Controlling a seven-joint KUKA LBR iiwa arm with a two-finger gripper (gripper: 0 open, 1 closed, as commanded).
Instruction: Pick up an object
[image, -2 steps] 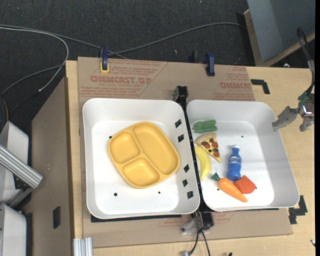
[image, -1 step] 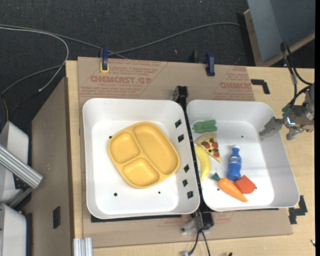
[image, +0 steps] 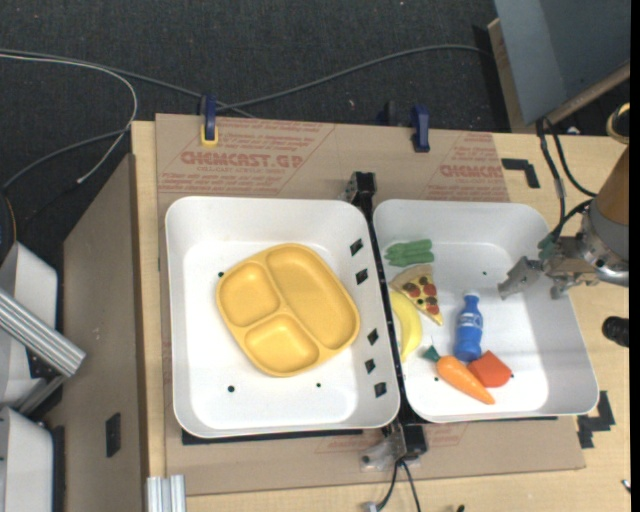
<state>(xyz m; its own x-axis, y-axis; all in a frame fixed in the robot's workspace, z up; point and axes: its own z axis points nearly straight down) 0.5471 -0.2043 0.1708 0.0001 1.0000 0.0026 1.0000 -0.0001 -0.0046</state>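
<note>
Arm: cut off at right frame edge, just the wrist in view.
Banana (image: 407, 322): left side tucked against the right bin (image: 520, 398) wall, partly under the pizza slice (image: 419, 292).
Green item (image: 409, 252): probably a toy vegetable, too small to identify.
Cluster: blue bottle (image: 469, 328) upright-ish, touching orange block (image: 491, 369) and carrot (image: 464, 379).
Left bin (image: 190, 300): yellow divided plate (image: 287, 308).
Gripper (image: 524, 276): over right bin's right side, well apart from the cluster; fingers spread, nothing between them.

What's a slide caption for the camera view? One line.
Claw poised over the right bin of toy food, beside the yellow divided plate in the left bin.
</note>
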